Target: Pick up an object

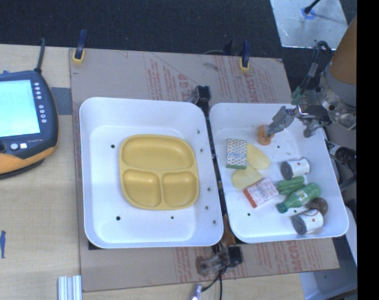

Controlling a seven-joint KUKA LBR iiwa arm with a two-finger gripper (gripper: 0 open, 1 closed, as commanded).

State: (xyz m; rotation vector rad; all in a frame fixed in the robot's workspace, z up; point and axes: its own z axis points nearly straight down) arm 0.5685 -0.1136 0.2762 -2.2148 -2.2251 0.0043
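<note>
At nine o'clock on the worktop (33, 230) lies a handheld control pendant (17, 120) with a lit screen and an orange underside. Toward the middle, the left white bin (95, 167) carries a yellow divided tray (159, 170) with three compartments, set near the bin's centre. Just to its three o'clock side, touching edge to edge, sits the right white bin (251, 227), crowded with small things. At its ten o'clock part lies a checkered green-and-white packet (236, 153), with two pale yellow flat pieces (254, 166) beside and below it, and a red-and-white packet (261, 192) at about six o'clock from those. Toward four o'clock of that bin are a white can (296, 167), two green bottles (296, 192), a brownish round thing (319, 205) and another white can (308, 221), all close together.

Near twelve o'clock of the right bin rests a small orange-brown object (264, 134). The tool (278, 124) reaches in from three o'clock, its tip just at the one o'clock side of that orange-brown object, near or touching it; whether its fingers are released or clenched I cannot tell.
</note>
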